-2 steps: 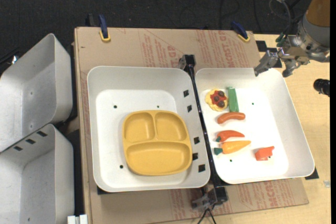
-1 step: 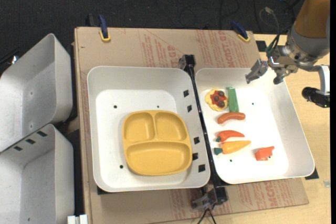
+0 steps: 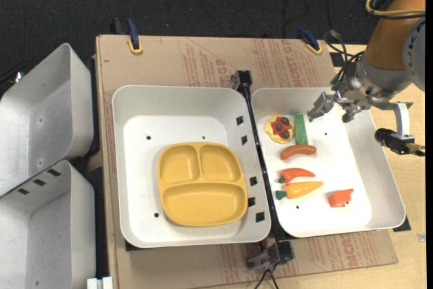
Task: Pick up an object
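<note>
while the gripper (image 3: 336,107) hovers spread and empty over the right bin (image 3: 379,213), toys cluster close: green block (image 3: 300,128) touches the pizza (image 3: 279,128). risk: fingers nudging both, pinching neither.

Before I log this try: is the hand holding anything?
Hand: open, holding nothing, above the right bin's far edge.
</note>
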